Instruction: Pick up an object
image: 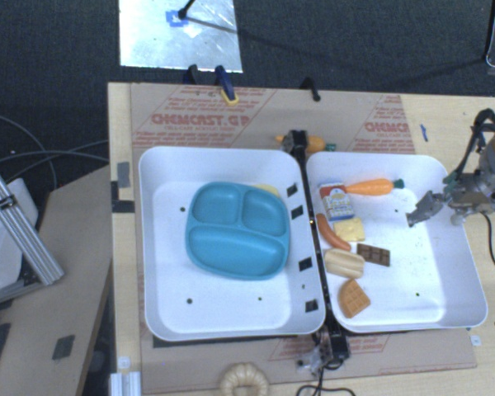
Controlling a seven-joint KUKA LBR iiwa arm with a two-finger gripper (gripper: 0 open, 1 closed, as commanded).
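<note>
The right bin (450, 291) holds several toy foods along its left side: an orange carrot (370, 187), a small carton (338, 202), a yellow cheese slice (351, 229), a red sausage (332, 232), a brown chocolate bar (374, 255), a bread roll (344, 263) and a waffle (354, 298). My gripper (421, 210) hangs over the right part of this bin, to the right of the carrot and apart from every item. Nothing shows in its grasp.
The left bin (165, 196) carries a blue divided plate (238, 228) with a yellow piece (268, 190) at its far edge. A black divider (307, 221) runs between the bins. A clamp (225, 85) and a shiny sheet (177, 23) lie beyond the bench.
</note>
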